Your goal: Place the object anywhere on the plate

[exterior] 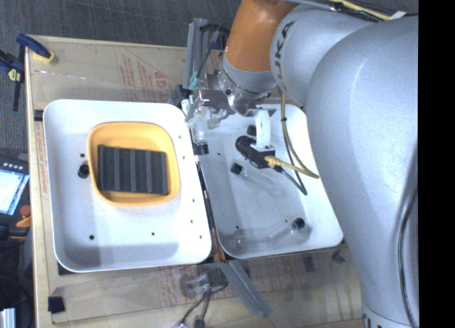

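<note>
A yellow plate [132, 136] with a dark ridged centre lies in the left bin [71, 241]. In the right bin [323, 230] a clear, see-through object [279, 233] with a small dark end lies near the front edge. A small dark piece [236, 168] sits at mid-bin. My gripper [200, 122] hangs over the right bin's far left corner, close to the wall between the bins. Its tips are cluttered with clear and metal parts, and I see nothing clearly held there.
The grey arm with its orange band [254, 31] covers the right bin's far right part. A black fitting with a yellow cable [264, 157] hangs from the wrist over that bin. Blue clamps [34, 47] sit at the bench's far left corner.
</note>
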`<state>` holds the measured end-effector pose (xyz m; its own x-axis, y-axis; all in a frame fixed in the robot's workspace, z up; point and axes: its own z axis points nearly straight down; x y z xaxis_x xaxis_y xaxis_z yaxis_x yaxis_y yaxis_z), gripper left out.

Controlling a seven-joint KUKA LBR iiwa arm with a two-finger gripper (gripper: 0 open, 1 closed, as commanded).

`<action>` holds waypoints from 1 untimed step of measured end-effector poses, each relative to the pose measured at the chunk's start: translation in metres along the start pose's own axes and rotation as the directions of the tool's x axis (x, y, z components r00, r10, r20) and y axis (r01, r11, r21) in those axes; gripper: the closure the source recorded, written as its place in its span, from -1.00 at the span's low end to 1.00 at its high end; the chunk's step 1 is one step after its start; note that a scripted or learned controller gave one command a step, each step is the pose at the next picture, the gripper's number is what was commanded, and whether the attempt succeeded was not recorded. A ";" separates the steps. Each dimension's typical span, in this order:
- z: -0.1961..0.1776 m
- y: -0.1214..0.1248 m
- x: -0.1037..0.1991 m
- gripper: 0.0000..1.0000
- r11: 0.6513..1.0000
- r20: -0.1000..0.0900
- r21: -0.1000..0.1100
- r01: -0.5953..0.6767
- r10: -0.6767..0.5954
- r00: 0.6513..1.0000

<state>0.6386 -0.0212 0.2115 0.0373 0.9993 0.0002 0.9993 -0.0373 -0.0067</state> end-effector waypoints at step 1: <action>0.020 -0.012 0.025 1.00 0.954 0.001 -0.001 0.298 -0.298 0.954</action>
<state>0.6269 0.0038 0.1912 -0.2625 0.9649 0.0011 0.9649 0.2625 -0.0049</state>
